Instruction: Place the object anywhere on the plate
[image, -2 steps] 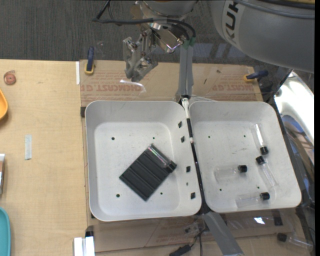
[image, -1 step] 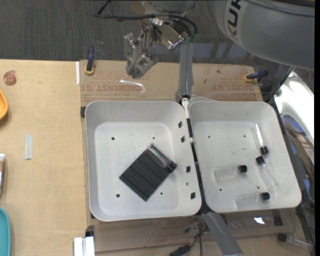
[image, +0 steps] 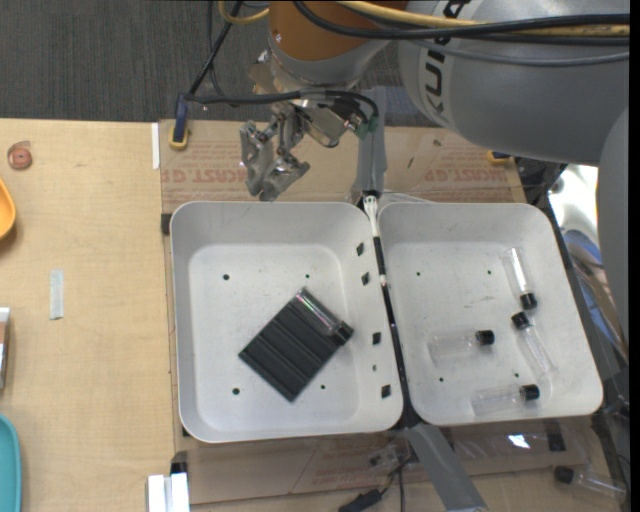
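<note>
A black ribbed plate (image: 288, 350) lies tilted in the middle of the left bin (image: 200, 300). One clear vial with a black cap (image: 324, 317) rests along the plate's upper right edge, touching it. Several more clear, black-capped vials lie in the right bin (image: 450, 250): one near the far right wall (image: 520, 275), one in the middle (image: 460, 345), one by the front wall (image: 503, 398). My gripper (image: 268, 178) hangs above the far rim of the left bin, well away from the plate and the vials, with nothing seen in it.
Both bins sit on brown cardboard (image: 215, 165). A black clip strip (image: 380, 280) runs along the seam between them. The wooden table at left carries an orange thing (image: 5, 215), a small grey strip (image: 56, 295) and a teal thing (image: 8, 465).
</note>
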